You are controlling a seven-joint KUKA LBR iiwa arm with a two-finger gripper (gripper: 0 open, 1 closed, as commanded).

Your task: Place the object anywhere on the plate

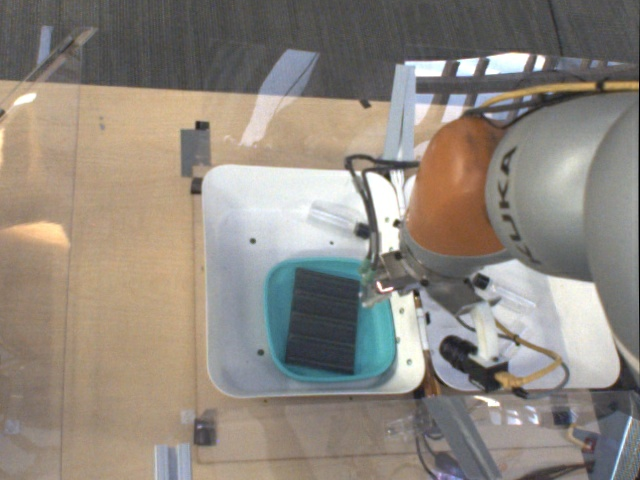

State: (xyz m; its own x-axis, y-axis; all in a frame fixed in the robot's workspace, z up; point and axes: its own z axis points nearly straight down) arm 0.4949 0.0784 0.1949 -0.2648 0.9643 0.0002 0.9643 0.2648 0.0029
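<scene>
The pincer (pixel 378 283) hangs at the right rim of the teal plate (pixel 283 278), mostly covered by the arm's orange band (pixel 452 198); whether it is wide or narrow cannot be told. Just to its left, the dark ribbed block (pixel 322 320) lies flat on the plate, inside the left white bin (pixel 232 268) toward the table's near edge. The arm hides much of the right bin (pixel 590 353).

Two white bins (pixel 235 268) side by side on a wooden bench (pixel 100 268); grey carpet (pixel 250 18) beyond.
</scene>
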